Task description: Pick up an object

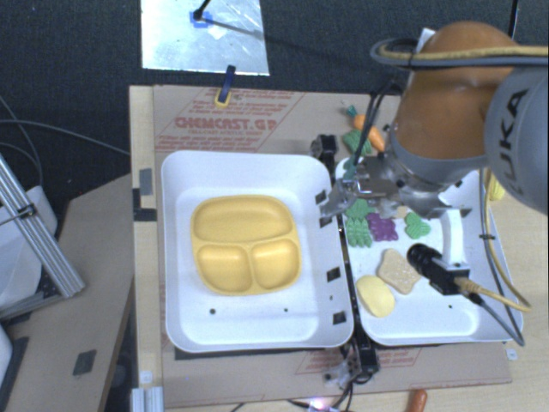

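The arm is hanging over the right bin (467, 324), with the gripper (364, 191) sitting near that bin's left edge. Honestly can't tell what the gripper is doing or whether it's got anything. The purple grapes (383, 227) are lying just below it, toward the camera, long axis running roughly left-right. Nothing's looking picked up yet.

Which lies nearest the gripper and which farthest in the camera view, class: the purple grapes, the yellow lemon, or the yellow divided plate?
Measured from the gripper:
1. Purple grapes, just below it in the right bin.
2. Yellow lemon, at that bin's front.
3. Yellow divided plate, in the left bin. The lemon and the plate's near edge are fairly close.
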Tool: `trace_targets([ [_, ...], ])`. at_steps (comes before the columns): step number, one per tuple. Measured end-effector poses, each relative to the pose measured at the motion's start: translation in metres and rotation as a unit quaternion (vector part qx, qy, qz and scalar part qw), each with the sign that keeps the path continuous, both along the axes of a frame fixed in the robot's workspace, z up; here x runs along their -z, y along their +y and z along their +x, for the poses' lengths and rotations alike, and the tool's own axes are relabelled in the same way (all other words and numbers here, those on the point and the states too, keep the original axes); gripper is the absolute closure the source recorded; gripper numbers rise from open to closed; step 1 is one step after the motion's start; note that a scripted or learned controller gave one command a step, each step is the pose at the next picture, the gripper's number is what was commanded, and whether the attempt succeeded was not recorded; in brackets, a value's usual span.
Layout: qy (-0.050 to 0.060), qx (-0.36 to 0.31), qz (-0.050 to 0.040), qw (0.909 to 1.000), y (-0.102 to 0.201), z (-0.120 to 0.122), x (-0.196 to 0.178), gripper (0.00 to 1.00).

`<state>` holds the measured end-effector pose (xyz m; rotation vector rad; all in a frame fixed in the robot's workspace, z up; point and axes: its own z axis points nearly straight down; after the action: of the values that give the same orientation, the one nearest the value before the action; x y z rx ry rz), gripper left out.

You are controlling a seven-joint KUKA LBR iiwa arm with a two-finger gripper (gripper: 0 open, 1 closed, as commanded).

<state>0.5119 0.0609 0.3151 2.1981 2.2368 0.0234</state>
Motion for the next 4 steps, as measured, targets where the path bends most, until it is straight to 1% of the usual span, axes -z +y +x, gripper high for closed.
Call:
trace_targets([
  [1, 0.004, 0.002, -0.0012, 1.0, 0.069, -0.026, -0.061, 0.0],
  [2, 0.009, 0.011, -0.0046, 0.9999, 0.009, 0.017, 0.028, 0.0],
  [3, 0.0, 0.004, -0.0006, 1.0, 0.056, -0.001, -0.091, 0.0],
  [4, 0.004, 0.004, -0.0028, 1.0, 0.053, -0.001, -0.096, 1.0],
])
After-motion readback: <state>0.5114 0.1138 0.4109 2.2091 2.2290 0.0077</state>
